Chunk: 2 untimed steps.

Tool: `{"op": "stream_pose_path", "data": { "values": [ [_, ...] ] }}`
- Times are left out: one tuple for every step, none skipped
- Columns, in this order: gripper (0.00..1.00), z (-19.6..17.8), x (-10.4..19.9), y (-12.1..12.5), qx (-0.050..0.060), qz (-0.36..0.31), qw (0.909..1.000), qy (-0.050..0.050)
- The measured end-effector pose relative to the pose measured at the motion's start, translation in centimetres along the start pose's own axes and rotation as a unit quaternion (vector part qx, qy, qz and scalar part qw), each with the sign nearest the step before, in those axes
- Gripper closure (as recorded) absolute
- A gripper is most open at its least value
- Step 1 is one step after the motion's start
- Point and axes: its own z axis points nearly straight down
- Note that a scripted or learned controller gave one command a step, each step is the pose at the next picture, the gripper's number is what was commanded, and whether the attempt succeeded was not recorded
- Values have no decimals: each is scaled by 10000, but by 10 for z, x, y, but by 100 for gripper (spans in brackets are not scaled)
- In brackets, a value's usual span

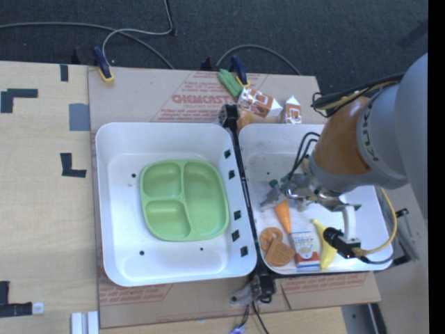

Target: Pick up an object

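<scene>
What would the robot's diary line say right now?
arm: over right bin | gripper: low, above carrot | nearby: pretzel, banana | left bin: green plate | held: unconfirmed

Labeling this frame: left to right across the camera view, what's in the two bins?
green divided plate in the left bin → pretzel-shaped toy → orange carrot → small carton → yellow banana, all in the right bin.

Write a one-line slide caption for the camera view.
KUKA arm lowers its gripper over the toy carrot in the right bin; green divided plate sits in the left bin.
</scene>
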Motion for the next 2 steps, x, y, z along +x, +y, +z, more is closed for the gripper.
{"op": "stream_pose_path", "data": {
  "values": [
    [100, -10, -1, 1, -17, 6, 10000, -13],
    [100, -98, 62, -30, 10, -5, 10000, 4]
  ]
}}
